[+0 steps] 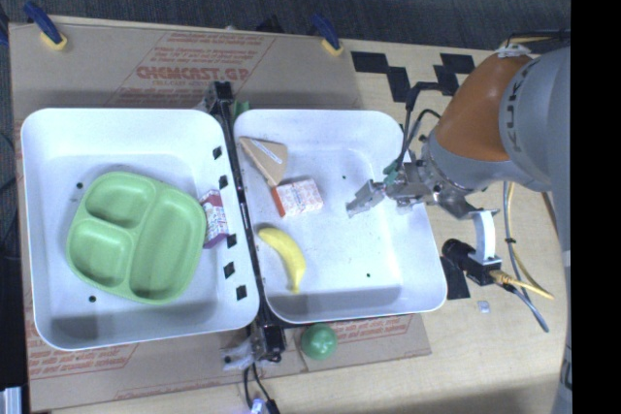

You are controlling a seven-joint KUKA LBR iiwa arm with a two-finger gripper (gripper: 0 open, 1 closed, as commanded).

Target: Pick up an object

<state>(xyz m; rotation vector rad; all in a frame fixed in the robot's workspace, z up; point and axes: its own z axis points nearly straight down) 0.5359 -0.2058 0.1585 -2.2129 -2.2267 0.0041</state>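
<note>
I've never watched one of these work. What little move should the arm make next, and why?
Probably a short slide toward the small red-and-white carton. The gripper sits in the right bin over bare floor, with nothing visibly held, and the carton is the nearest thing. The banana and the tan wedge lie farther away.

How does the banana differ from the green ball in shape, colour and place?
The banana is yellow, long and curved; the green ball is round. The banana lies inside the right bin, near its front left corner; the green ball sits outside it, on the cardboard just past its front rim. Both are small beside the bin.
</note>
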